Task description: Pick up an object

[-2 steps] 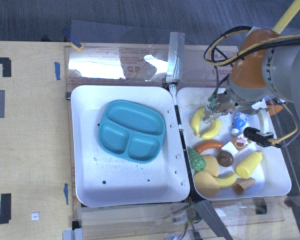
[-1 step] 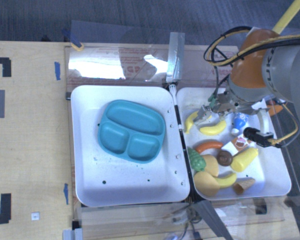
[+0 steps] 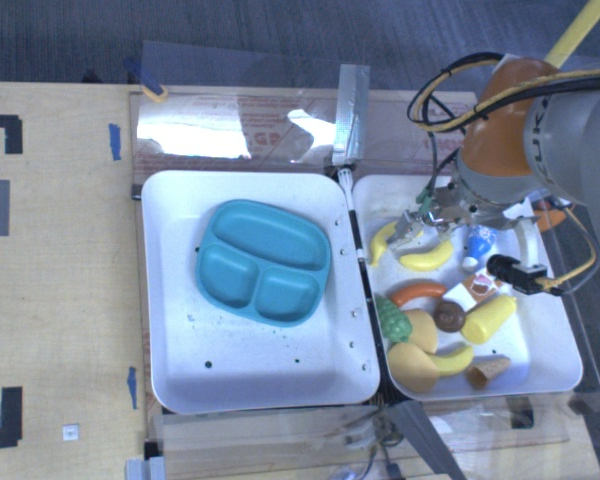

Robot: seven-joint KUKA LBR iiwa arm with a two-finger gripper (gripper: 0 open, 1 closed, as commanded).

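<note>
Two white bins sit side by side on the bench; the right bin serves as landmark. Left of it, touching along the shared rim, the left bin holds a blue divided tray, three compartments, lying flat near that bin's middle. Inside the right bin, a heap of toy food: a yellow banana toward its upper middle, another curved yellow piece against its upper left wall, an orange sausage-like piece below the banana, a green leafy piece by the left wall, a brown round piece near the centre, a yellow lemon-shaped piece just right of that, a large pale yellow piece at the lower left, and a tan cone toward the lower edge. A blue-and-white item lies right of the banana. The grey arm with orange band reaches over the bin's upper part; gripper sits low just above the banana. Fingers too small and cluttered to read; cannot tell spread or closed. Nothing seen held between them.
</note>
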